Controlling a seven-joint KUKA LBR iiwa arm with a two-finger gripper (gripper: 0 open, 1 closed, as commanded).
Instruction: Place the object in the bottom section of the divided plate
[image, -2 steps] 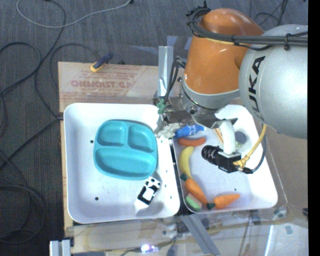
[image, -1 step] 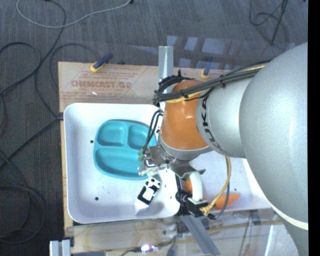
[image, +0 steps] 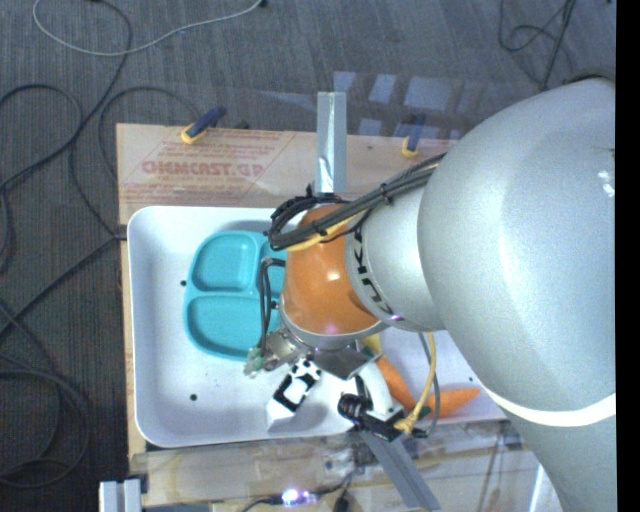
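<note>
From my remote station I see the grey arm (image: 510, 250) swung in across the counter (image: 200, 170), its bulk covering the right side and hiding most of what lies beneath. Its orange band (image: 320, 285) hangs over the middle of the white bin (image: 160, 330), the wrist pointing down toward the bin's near edge. The teal divided plate (image: 225, 295) rests on the bin floor toward the left wall, its right part under the wrist. An orange carrot-shaped object (image: 450, 400) lies near the counter's front edge on the right, well apart from the plate. The gripper (image: 270, 358) sits just beside the plate's near-right rim; I cannot tell from here whether it is clenched or released.
</note>
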